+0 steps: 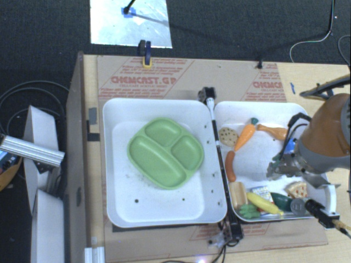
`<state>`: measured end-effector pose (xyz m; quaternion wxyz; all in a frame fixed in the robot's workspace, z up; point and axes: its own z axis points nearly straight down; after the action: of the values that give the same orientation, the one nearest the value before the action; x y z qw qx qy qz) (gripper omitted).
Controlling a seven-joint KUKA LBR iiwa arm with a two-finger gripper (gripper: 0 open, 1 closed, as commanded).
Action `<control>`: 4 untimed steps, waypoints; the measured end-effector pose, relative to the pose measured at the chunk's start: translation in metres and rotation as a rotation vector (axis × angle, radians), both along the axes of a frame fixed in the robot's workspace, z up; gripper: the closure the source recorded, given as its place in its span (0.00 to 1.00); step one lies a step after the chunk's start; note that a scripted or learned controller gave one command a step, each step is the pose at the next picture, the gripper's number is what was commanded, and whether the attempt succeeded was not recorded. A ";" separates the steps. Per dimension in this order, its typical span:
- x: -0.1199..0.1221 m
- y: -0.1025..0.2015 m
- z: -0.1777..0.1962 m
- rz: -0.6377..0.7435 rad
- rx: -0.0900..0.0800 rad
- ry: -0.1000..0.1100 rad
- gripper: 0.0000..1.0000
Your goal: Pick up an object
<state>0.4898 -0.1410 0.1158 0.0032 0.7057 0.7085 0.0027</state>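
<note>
The claw (pixel 281 169) sits low in the right bin (pixel 274 109), over bare white floor near its middle, and from this angle I cannot tell how it is set. The arm (pixel 329 141) comes in from the right, its orange band just above the wrist.

Toy food lies around it. A carrot (pixel 245 136) is up and to the left, tilted, green top toward the far wall, with a cookie (pixel 227 136) just beside it at the divider. A sausage (pixel 231 165) lies along the left wall. Along the near wall are a bread stick (pixel 238 194), a banana (pixel 264 203), and a pizza slice (pixel 298 190) close under the wrist. Nothing is visibly in the claw.

The left bin (pixel 118 163) holds a green plate (pixel 165 153), divided into compartments. Both bins rest on the brown surface (pixel 181 75).
</note>
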 end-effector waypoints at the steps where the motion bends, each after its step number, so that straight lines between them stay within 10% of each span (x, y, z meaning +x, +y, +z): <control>1: 0.053 -0.016 0.072 0.002 -0.004 -0.003 1.00; 3: 0.131 0.008 0.006 0.001 0.000 0.006 1.00; 4: 0.118 -0.034 -0.033 -0.005 -0.001 0.008 1.00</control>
<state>0.6081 -0.1752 0.0828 0.0006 0.7076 0.7066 -0.0004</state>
